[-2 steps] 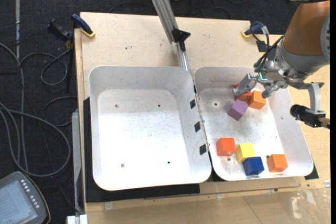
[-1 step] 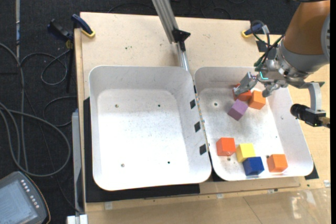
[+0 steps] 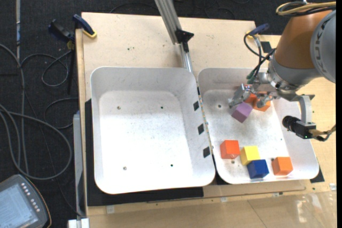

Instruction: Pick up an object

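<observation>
My gripper [image 3: 250, 94] hangs low over the back part of the right bin [image 3: 299, 153], below the grey wrist and orange band. A purple block [image 3: 241, 112] lies tilted just below and left of it, close to or touching the gripper's tip. Partly hidden under the gripper's right side is an orange block [image 3: 262, 104]. Near the bin's front lie an orange cube [image 3: 230, 148], a yellow cube [image 3: 249, 154], a blue cube [image 3: 257, 168] and another orange cube [image 3: 282, 165].
The left bin [image 3: 107, 115] stands beside the right one, their rims meeting in the middle. A slanted metal pole [image 3: 163, 0] rises from the bench behind the bins. Cables and a black fitting [image 3: 296, 125] hang off the arm over the right bin's edge.
</observation>
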